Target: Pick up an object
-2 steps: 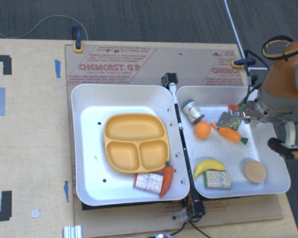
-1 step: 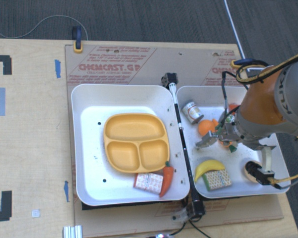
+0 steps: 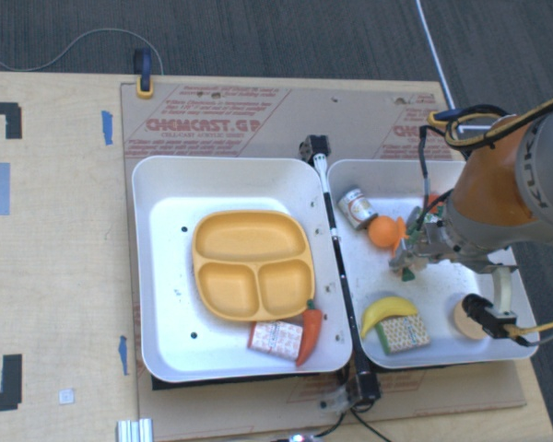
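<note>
At the near edge of the left bin (image 3: 146, 274), a small red-and-white patterned box (image 3: 276, 339) lay flat with a carrot (image 3: 309, 331) leaning against its right side. In the near part of the right bin (image 3: 387, 165), a banana (image 3: 387, 309) rested touching a green-edged block (image 3: 404, 334), and a tan disc (image 3: 461, 319) lay near the right wall. Further back, a yellow divided plate (image 3: 253, 265) occupied the middle of the left bin. The arm (image 3: 498, 191) reached in from the right and set the jaws low over the middle of the right bin; whether they were released or clenched could not be determined, and nothing was seen between them. An orange ball (image 3: 383, 232) sat just beside the jaws on their far left, with a silver can (image 3: 355, 206) lying tilted just behind it. Both bins stood on a cardboard sheet (image 3: 203, 122) on the table (image 3: 46, 247).
</note>
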`<state>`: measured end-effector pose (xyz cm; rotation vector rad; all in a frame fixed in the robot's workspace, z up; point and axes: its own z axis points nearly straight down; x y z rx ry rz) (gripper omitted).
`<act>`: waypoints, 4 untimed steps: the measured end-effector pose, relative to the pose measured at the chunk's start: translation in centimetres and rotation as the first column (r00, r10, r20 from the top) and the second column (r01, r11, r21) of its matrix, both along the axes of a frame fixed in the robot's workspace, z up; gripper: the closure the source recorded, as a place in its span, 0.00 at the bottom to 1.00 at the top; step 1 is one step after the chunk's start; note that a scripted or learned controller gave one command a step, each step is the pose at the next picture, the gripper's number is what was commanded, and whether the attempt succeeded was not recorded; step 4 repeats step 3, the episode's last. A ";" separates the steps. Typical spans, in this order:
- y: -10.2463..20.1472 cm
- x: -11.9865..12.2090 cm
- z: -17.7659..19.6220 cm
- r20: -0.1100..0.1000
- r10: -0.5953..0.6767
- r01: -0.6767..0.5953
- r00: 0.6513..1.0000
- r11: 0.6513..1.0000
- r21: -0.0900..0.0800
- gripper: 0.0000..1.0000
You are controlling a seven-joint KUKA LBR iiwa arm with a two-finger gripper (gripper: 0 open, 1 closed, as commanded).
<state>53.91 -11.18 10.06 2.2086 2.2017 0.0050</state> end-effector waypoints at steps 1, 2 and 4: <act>7.3 -4.3 8.4 -0.017 0.005 -0.005 1.000 1.000 0.015 1.00; 15.5 -5.9 10.3 -0.016 0.005 -0.005 1.000 1.000 0.015 1.00; 11.6 -6.0 8.7 -0.021 0.002 -0.002 1.000 1.000 0.015 1.00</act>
